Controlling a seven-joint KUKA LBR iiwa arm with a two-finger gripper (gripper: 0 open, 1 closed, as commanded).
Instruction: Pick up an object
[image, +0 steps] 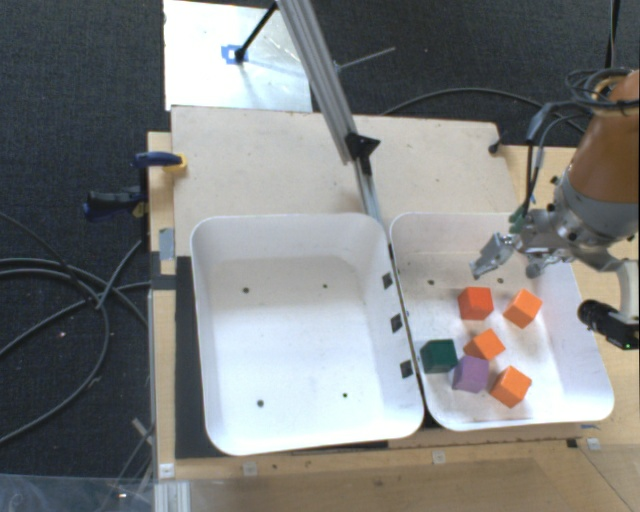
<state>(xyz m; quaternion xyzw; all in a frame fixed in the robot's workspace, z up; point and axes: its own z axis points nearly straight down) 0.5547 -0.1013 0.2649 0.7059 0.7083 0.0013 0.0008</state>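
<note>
The right bin (440, 250) holds several small cubes. Orange cubes lie at its middle (476, 303), further right (522, 308), just below (485, 345) and near the front wall (511, 385). A dark green cube (438, 355) sits by the bin's left wall, with a purple cube (470, 374) touching its right side. My gripper (513, 262) hangs over the back part of the right bin, above and behind the orange cubes. It is open, its fingers are spread, and nothing is between them.
The left bin (210, 300) stands beside the right one, sharing a wall. A slanted metal pole (330, 90) crosses the bench at the back. A blue clamp (150, 160) grips the bench's left edge. Cables lie on the floor at left.
</note>
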